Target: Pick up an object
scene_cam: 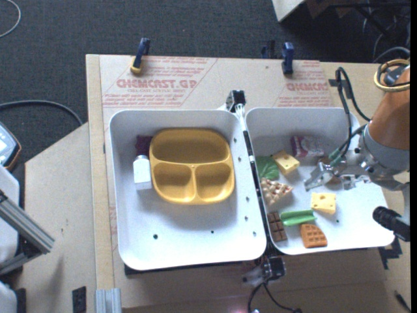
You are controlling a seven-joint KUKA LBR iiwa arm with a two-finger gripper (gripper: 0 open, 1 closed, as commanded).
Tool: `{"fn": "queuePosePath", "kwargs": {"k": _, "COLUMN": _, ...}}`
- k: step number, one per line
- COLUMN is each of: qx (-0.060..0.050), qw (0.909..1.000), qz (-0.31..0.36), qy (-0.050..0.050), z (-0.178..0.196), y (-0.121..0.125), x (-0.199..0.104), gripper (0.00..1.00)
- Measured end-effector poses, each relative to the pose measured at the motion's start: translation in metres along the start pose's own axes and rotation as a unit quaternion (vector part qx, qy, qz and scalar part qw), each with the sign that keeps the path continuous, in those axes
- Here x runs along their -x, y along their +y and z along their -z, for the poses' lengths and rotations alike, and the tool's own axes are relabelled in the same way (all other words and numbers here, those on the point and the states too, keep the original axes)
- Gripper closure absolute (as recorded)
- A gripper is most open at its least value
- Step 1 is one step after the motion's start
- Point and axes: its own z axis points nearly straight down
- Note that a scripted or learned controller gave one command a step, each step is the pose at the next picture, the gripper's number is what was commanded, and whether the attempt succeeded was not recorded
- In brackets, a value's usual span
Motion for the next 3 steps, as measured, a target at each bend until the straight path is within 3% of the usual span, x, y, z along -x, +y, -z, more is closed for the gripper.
{"fn": "queuePosePath", "kwargs": {"k": 1, "qx": 0.007, "qw": 1.0, "qz": 0.002, "qy": -0.001, "z": 0.006, "y": 0.003, "x": 0.0, "gripper": 0.0}}
{"fn": "queuePosePath", "kwargs": {"k": 2, "qx": 0.003, "qw": 1.0, "qz": 0.002, "qy": 0.0, "z": -0.054, "y": 0.002, "x": -0.009, "gripper": 0.0}}
{"fn": "queuePosePath", "kwargs": {"k": 3, "qx": 0.006, "qw": 1.0, "qz": 0.002, "qy": 0.0, "z": -0.105, "y": 0.003, "x": -0.01, "gripper": 0.0}}
